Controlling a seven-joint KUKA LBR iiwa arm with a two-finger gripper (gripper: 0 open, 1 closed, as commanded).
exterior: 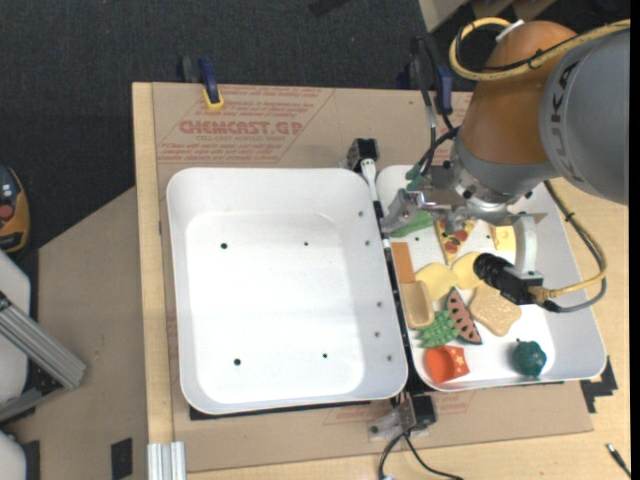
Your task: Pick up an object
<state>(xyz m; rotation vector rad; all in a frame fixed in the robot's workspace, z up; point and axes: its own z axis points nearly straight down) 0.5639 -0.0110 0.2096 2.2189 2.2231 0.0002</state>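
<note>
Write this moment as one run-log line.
arm: over right bin | pincer: among toy food | watermelon slice: lying in bin | grasp: none seen

A brown board bench point(265, 118) printed with red lettering carries two shallow white bins touching side by side: the left bin point(190, 268) and the right bin point(585, 343).

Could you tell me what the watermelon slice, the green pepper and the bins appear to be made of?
The watermelon slice looks like moulded toy plastic: flat, saturated red with painted black seeds and a matte surface. The green pepper also seems plastic, since it carries a small glossy highlight. The bins look like thin formed white plastic, smooth with rounded corners and a soft sheen, though coated metal cannot be ruled out.
</note>
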